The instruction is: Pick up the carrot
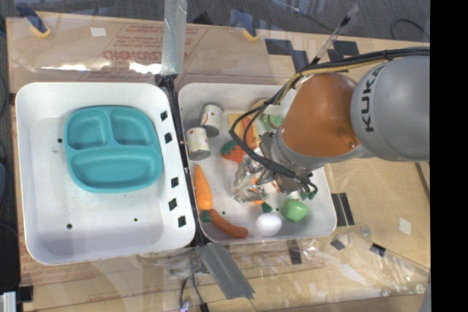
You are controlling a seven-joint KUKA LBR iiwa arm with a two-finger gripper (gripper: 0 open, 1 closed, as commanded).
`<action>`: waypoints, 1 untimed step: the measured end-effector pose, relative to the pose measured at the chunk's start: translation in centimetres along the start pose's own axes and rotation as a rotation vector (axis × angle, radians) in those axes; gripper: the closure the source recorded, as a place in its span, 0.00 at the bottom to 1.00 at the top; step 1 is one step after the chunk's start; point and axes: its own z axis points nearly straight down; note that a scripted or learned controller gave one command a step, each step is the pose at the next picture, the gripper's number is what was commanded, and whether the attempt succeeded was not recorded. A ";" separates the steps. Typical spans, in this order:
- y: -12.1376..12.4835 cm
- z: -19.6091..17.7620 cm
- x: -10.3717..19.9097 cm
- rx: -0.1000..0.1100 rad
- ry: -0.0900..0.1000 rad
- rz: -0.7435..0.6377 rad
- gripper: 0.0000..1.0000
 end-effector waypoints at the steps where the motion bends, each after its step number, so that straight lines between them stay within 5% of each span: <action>1: 4.5 -9.5 -5.4 0.003 -0.007 0.308 1.00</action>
